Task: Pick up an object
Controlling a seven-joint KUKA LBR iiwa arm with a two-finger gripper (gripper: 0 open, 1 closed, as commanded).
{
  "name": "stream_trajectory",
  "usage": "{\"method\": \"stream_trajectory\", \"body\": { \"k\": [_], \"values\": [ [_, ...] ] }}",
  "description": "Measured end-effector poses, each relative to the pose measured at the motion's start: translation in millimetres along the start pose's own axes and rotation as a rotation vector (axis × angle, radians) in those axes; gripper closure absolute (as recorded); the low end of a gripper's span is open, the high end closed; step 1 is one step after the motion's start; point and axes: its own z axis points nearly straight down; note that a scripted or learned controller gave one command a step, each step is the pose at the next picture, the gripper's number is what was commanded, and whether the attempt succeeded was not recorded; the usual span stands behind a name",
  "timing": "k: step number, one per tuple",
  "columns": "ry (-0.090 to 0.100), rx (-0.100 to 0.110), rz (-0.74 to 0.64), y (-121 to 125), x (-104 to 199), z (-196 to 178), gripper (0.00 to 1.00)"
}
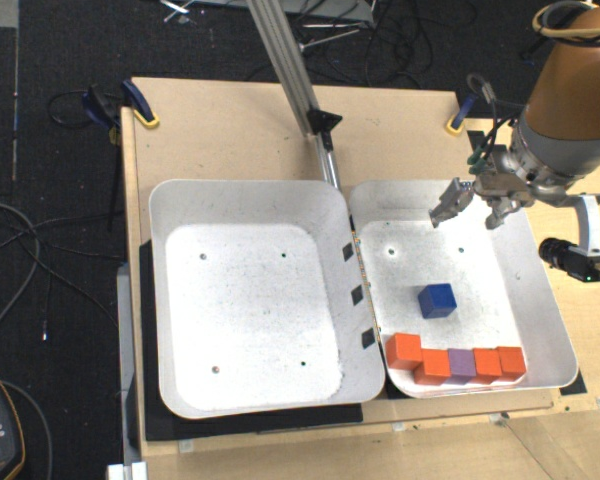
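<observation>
The gripper hovers open and unloaded over the upper part of the right bin. The blue cube sits mid-bin; orange and purple blocks line the lower edge.

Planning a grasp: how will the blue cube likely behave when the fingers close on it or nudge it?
The blue cube looks rigid with flat faces, so it probably slides, not rolls. It sits alone on the right bin floor, likely easy to straddle.
</observation>
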Motion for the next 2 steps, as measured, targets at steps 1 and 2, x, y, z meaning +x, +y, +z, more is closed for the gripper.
{"method": "stream_trajectory", "body": {
  "k": [1,2],
  "values": [
    [0.000,0.009,0.004,-33,-44,114,0.00],
    [-0.001,0.000,-0.004,-30,-1,170,0.00]
  ]
}}
